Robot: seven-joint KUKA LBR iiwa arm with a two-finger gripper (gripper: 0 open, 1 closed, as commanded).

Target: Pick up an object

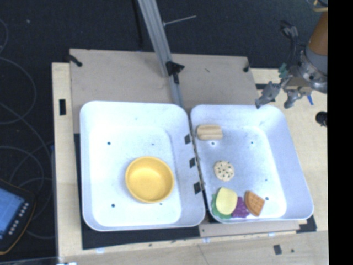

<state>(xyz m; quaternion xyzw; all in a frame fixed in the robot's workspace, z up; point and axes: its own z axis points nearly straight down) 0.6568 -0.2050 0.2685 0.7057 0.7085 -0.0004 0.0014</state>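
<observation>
Bench, pale wood, with a brown board laid across its far part and two shallow white bins side by side on it. Left bin: holds a single yellow bowl, upright, sitting toward the near right part of the bin floor, apart from the walls. Right bin: holds the smaller items, all lying loose on its floor. Metal pole, grey, running at a slant from the top of the view down to the gap between the bins. Arm, grey with an orange band, entering at the upper right; its gripper hangs over the far right corner of the right bin, just at the rim — fingers spread apart, nothing between them. Handheld screen on the dark floor at lower left, with cables nearby. Yellow-green toy at the near edge of the right bin, touching a small purple piece; just beside that, an orange-brown wedge. Tan bread roll near the far left corner of the right bin. Round cookie with dark spots, between the roll and the near group — well apart from the gripper.
</observation>
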